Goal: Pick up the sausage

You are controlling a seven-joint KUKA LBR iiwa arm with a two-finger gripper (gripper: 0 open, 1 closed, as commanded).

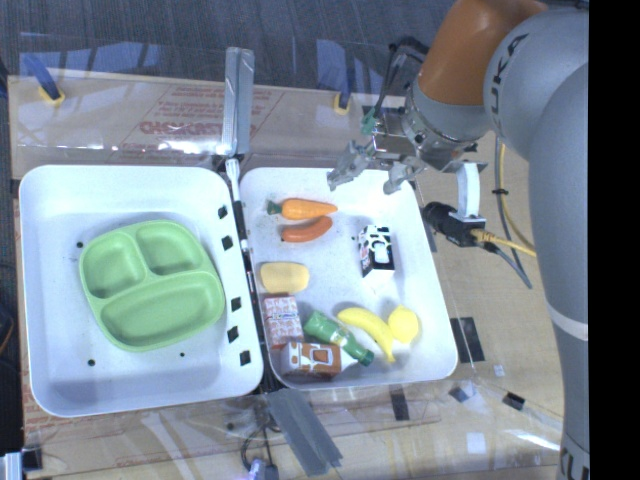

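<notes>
The sausage (306, 230) is a short, smooth, reddish-brown link lying in the right bin (425, 268), just below the carrot (308, 208). Up and to the right of the carrot, the gripper (371, 175) hangs over the bin's far rim, its metal fingers spread and holding nothing.

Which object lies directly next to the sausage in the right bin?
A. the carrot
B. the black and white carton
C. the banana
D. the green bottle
A. The sausage lies just below the carrot near the top of the right bin, while the other three things are farther down or to the side.
</notes>
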